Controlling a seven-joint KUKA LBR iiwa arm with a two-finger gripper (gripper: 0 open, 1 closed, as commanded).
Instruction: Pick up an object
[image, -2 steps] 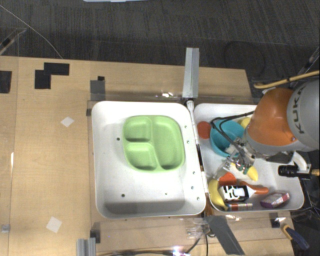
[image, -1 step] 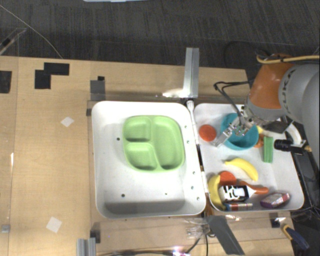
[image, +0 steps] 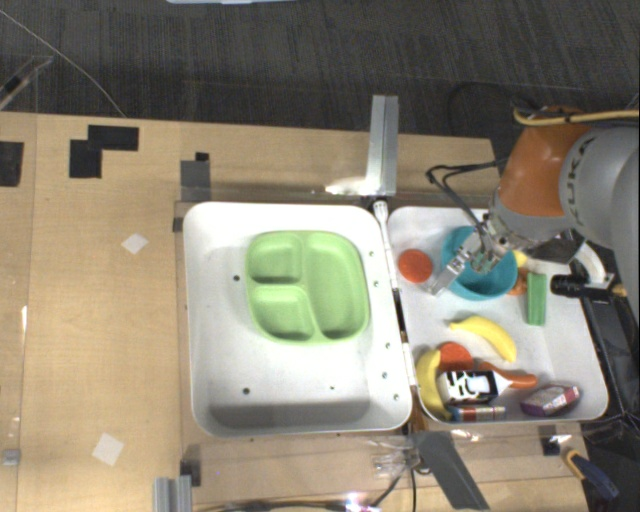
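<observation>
My gripper (image: 464, 267) is low in the right bin (image: 590, 345), at the teal bowl (image: 497, 282) near the bin's back. It stands open. One finger (image: 443, 276) is outside the bowl's left rim, and the other is over the bowl's inside. Nothing is lifted. An orange disc (image: 415, 264) lies just left of the gripper. A green block (image: 536, 298) lies to the bowl's right. In front of the bowl lies a banana (image: 486, 337).
The right bin's front holds a yellow piece (image: 429, 380), a red piece (image: 456, 353), a black-and-white bottle (image: 470, 384), an orange handle (image: 516, 379) and a purple item (image: 550, 400). A green divided plate (image: 305, 285) sits in the left bin (image: 215, 330).
</observation>
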